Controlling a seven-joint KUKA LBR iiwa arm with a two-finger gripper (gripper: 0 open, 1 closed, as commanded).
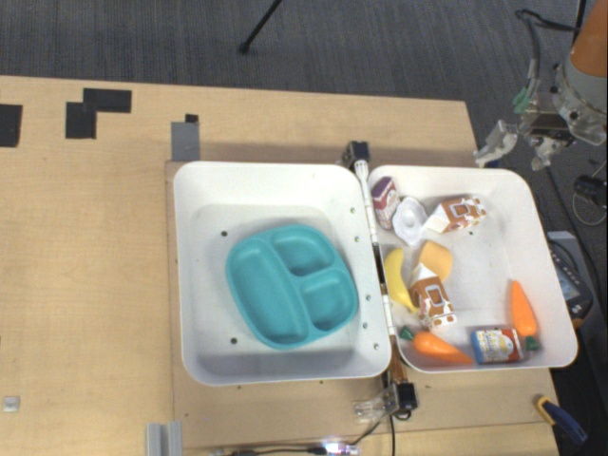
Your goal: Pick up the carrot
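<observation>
Two orange carrots lie in the right bin (543, 224). One carrot (441, 349) lies along the front wall with its green end to the left. The other carrot (522, 309) lies near the right wall, pointing away from me. My gripper (519, 150) hangs open above the bin's far right corner, well apart from both carrots, with nothing between its fingers (495, 146).
The right bin also holds a banana (394, 279), a yellow wedge (436, 257), two small cartons (461, 214) (432, 300), a can (496, 345), a white cup (410, 218) and a purple item (383, 196). A teal divided plate (290, 284) sits in the left bin (204, 255).
</observation>
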